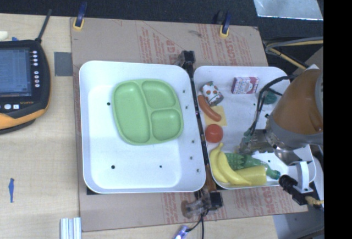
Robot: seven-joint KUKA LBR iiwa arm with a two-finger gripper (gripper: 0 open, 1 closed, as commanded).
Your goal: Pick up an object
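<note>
The right bin point(240, 113) holds several toy foods. A yellow banana point(222, 170) and a green leafy piece point(243, 162) lie at its front. A red tomato point(214, 133) and an orange sausage point(210, 109) lie along its left wall. A small patterned ball point(210, 90) and a pink carton point(245, 85) sit at the back. My gripper point(249, 144) is low in this bin, just above the green piece and right of the tomato. The wrist hides its tip.
The left bin point(91, 139) bears a green divided plate point(147, 110). A control pendant point(19, 81) lies on the bench at far left. Clamps and a black bracket point(188, 58) stand at the bins' back edge. My arm's orange band point(300, 103) overhangs the right bin's right side.
</note>
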